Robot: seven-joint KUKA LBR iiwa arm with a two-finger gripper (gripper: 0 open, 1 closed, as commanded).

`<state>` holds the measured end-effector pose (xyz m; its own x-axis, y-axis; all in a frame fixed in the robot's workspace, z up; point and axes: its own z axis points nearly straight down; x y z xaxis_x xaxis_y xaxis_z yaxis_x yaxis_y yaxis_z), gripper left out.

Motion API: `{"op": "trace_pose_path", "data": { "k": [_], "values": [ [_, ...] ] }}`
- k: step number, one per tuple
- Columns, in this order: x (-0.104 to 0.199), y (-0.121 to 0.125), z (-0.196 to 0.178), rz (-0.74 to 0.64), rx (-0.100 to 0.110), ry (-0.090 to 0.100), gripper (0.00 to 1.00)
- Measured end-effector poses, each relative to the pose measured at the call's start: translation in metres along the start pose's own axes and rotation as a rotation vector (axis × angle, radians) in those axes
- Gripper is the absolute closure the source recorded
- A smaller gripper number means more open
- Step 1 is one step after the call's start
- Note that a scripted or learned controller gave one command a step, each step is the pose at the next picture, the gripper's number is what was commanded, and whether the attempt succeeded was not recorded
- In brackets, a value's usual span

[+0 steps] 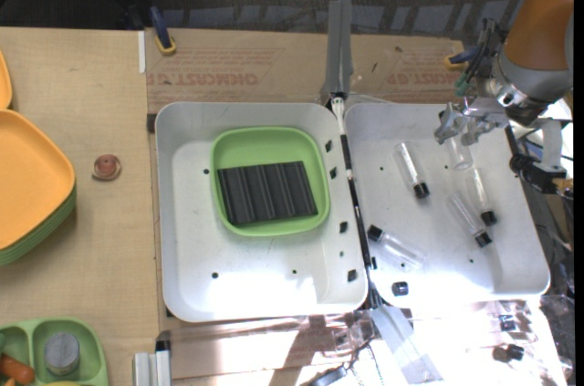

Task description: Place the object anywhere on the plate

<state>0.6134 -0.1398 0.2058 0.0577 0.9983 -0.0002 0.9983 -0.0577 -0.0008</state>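
Four clear plastic tubes with black caps lie scattered in the right white bin [511,275]: one [391,243] near its front left, two [473,220] toward the right, one [411,170] farther back. Beyond them the tool [461,127] hangs over the bin's far right part; whether it is parted or closed cannot be told. Left, the square green plate [269,142] bearing a dark ridged block [267,193] sits in the left white bin [182,266].

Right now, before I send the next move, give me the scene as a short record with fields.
left bin: holds a green plate with a dark ridged block lying on it
right bin: several clear tubes with black caps, lying loose, one near the middle
gripper: over the right bin's far side, above the tubes
grip: cannot tell
plate load: the ridged block, no tube
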Motion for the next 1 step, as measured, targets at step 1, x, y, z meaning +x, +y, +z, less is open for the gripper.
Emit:
{"op": "trace_pose_path", "data": {
  "k": [1],
  "values": [
    [-0.0001,0.0,-0.0001,0.0,0.0,0.0,0.0]
  ]
}}
